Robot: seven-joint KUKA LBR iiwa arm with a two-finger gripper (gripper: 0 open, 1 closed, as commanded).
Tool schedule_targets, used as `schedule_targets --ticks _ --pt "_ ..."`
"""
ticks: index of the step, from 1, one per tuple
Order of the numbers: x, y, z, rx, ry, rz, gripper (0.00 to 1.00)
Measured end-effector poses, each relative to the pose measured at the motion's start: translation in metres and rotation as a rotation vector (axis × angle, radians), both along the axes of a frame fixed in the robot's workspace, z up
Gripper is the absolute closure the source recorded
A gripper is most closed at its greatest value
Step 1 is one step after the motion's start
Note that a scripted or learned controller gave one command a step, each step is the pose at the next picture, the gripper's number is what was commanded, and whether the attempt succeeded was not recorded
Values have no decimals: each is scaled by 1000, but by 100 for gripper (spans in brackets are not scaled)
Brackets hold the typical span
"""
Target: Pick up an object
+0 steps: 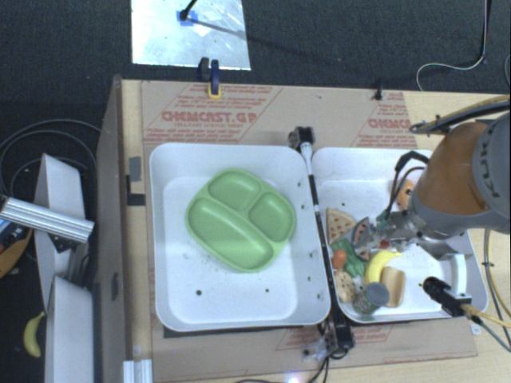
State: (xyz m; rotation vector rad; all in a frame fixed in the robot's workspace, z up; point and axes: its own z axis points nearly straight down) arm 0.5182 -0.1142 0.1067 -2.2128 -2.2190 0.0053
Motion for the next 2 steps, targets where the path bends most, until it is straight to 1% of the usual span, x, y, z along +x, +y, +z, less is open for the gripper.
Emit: schedule_targets --ticks 1,2 --pt "-25 1 -17 -6 -31 -4 0" --pt "-27 1 -9 -5 -22 -1 100"
